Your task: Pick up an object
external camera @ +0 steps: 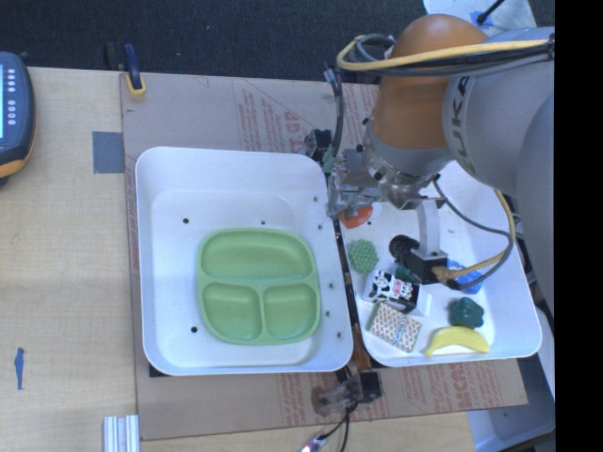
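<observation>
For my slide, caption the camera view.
Robot arm over the right bin of small objects; green plate in the left bin.

Robotics lab or test cell, not a home or kitchen. Indicated by: a large industrial arm (471,92), grey with an orange band, cabled with a yellow hose, mounted at a light wooden bench (57,281). A cardboard sheet (236,111) is laid over the bench and held by a clamp (134,72) at its far left corner. Two shallow white bins, left (160,252) and right (513,332), are set side by side on it. A handheld control pendant (14,111) is seen at the far left edge. Grey tape (107,151) is stuck to the bench. Small toy-like test objects (415,299) are scattered in the right bin.
</observation>
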{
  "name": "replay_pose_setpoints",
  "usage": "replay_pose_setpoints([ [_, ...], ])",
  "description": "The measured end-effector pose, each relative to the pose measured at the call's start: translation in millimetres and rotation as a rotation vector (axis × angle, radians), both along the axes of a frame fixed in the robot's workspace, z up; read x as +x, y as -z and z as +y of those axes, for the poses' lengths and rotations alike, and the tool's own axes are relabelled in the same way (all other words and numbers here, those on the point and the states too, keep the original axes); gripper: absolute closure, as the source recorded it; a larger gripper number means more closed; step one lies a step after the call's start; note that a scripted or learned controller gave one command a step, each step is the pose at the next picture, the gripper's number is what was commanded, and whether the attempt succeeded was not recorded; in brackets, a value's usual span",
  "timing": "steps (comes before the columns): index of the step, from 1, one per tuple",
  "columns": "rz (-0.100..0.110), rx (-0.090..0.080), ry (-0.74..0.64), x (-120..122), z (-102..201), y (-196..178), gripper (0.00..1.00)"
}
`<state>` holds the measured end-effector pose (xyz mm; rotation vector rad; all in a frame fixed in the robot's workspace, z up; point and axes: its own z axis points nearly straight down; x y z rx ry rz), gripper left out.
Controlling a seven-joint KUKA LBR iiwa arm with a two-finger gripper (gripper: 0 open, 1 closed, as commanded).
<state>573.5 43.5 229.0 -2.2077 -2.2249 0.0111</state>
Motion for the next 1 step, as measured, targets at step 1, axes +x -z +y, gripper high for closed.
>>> replay_pose_setpoints([
  [1, -0.010, -0.001, 0.005, 19.5, -25.7, -36.0, 1.00],
])
